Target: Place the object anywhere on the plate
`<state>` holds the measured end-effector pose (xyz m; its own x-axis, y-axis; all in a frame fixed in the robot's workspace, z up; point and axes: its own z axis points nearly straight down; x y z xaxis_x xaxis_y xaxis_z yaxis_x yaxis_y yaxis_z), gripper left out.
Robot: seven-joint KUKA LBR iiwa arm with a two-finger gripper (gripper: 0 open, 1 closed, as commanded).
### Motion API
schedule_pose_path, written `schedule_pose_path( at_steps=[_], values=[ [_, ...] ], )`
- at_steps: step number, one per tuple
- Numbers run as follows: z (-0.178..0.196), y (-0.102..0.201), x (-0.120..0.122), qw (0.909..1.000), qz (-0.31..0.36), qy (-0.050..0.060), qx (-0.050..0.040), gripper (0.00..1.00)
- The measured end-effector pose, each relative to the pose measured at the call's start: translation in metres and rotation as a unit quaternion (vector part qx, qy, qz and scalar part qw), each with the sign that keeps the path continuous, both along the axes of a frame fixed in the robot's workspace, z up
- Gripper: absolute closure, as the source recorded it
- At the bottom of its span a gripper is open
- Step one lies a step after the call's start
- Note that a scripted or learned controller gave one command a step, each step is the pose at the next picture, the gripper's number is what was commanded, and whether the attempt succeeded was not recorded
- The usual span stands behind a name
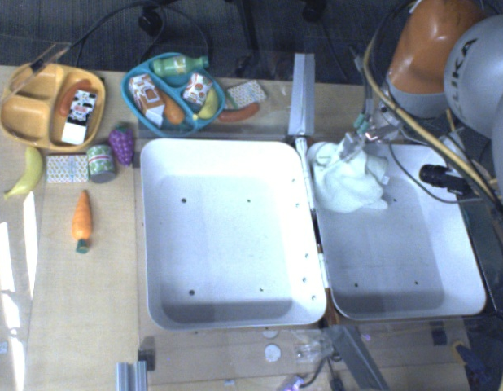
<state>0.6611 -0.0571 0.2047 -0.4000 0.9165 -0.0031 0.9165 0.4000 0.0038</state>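
A crumpled white cloth [347, 182] lies in the back left corner of the right bin [406, 259]. My gripper [352, 146] is right at the cloth's upper edge, reaching in from the grey and orange arm [435, 47] at the back right. Where the gripper meets the cloth is too small and cluttered to tell whether the cloth is held. A blue divided plate [136, 88] with toy food sits on the bench behind the left bin [227, 235]. A yellow divided plate [24, 112] sits at the far left.
A toy carrot [82, 220], a banana [25, 174], purple grapes [121, 144], a small can [99, 163] and a sausage [238, 113] lie on the wooden bench left of and behind the bins. Black cables [447, 177] run over the right bin's right side.
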Motion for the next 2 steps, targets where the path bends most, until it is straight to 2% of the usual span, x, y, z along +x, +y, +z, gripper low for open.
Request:
schedule_pose_path(
  at_steps=[1,2],
  values=[
    [0.021,0.002,0.002,1.0,0.004,-0.001,0.0002,1.0],
    [0.02,0.042,-0.01,0.979,0.204,0.0,-0.0003,1.0]
  ],
)
